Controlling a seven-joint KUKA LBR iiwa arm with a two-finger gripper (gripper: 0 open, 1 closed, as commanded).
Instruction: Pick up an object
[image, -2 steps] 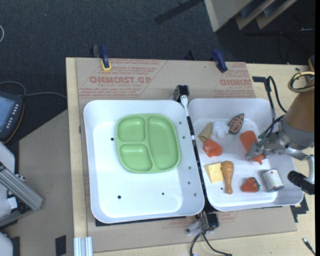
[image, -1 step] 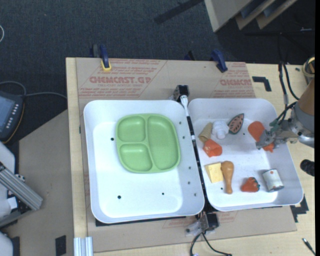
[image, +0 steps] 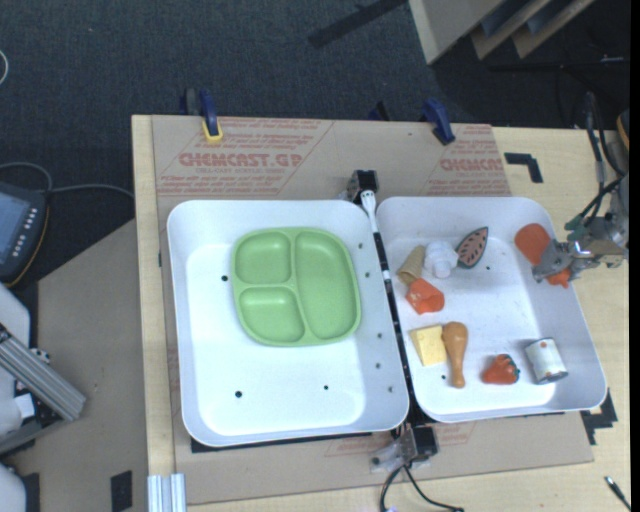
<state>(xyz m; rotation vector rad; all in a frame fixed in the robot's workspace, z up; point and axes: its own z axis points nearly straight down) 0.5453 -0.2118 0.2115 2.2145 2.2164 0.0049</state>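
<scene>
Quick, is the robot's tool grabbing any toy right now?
Tool: at the right bin's right edge, beside an orange object; open or shut cannot be told, and no toy shows in it.

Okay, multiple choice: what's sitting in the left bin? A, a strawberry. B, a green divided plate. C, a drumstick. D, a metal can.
B: the green divided plate lies in the left bin, while the small items sit in the right bin.

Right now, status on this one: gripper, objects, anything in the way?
Gripper at right bin's right rim, fingers unclear. Nothing seen held. Orange piece beside it; drumstick, can, cheese loose. Green plate in left bin.
</scene>
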